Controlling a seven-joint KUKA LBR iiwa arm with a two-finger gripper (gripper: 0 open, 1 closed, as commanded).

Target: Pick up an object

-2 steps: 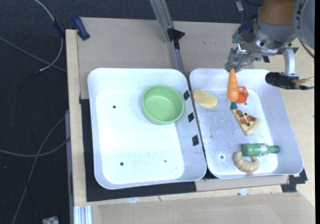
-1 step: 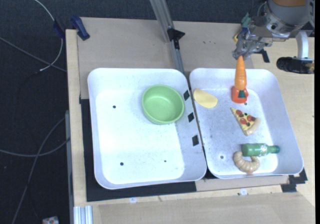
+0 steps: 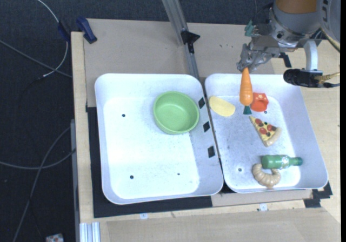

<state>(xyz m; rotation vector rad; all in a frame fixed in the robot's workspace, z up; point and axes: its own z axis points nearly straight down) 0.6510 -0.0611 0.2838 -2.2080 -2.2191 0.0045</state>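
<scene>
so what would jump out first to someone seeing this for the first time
Probably the orange toy carrot hanging upright from the pincer over the far edge of the right white bin. Next, the round light green plastic bowl, sitting in the left white bin.

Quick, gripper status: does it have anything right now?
Gripper: shut on the carrot, which hangs from its fingers above the right bin.

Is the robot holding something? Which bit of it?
Yes, the tool holds the toy carrot by its top orange end; its green tip hangs down over the right bin.
</scene>
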